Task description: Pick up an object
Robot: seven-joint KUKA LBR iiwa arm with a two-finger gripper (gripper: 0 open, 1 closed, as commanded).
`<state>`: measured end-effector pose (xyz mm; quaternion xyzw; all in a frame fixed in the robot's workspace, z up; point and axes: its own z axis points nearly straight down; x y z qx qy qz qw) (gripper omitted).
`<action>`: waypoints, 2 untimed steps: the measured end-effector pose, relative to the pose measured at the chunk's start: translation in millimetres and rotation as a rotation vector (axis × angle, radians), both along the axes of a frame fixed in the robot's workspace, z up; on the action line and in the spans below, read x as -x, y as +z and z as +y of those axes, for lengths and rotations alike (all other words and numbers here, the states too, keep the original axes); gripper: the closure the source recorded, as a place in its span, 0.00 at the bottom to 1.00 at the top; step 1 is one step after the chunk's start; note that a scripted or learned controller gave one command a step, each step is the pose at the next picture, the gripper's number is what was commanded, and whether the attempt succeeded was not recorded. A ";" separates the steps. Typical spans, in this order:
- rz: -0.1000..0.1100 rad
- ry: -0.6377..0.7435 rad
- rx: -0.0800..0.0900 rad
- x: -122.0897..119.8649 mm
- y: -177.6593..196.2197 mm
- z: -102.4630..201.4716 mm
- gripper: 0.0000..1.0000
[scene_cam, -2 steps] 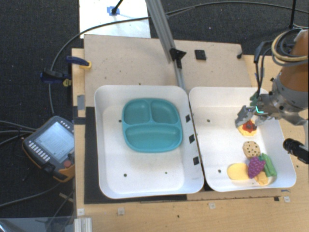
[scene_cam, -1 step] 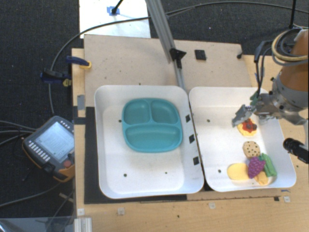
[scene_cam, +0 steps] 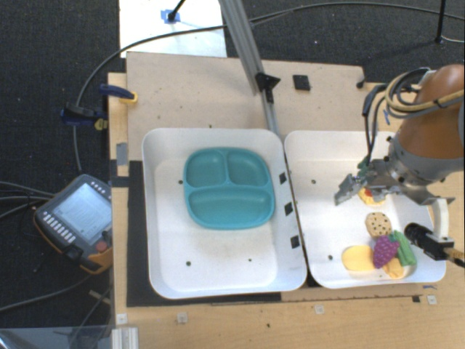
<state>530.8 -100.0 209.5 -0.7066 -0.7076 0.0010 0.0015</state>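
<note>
My gripper hangs over the right bin, in its upper right part, with the orange-banded arm above it. Just right of the fingers a small red and yellow piece lies half hidden under the wrist. Below it sit a round brown cookie, a bunch of purple grapes, a green item and a flat yellow piece, clustered in the bin's lower right corner. I cannot make out anything between the fingers.
The left bin holds a teal divided plate. A grey pole slants over the bench's back. A teach pendant lies off the bench to the left, with cables around it.
</note>
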 end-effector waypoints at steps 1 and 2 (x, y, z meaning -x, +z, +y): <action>0.000 0.000 0.000 9.7 -54.8 4.3 0.00; -0.001 0.000 -0.001 12.4 -98.5 10.1 0.00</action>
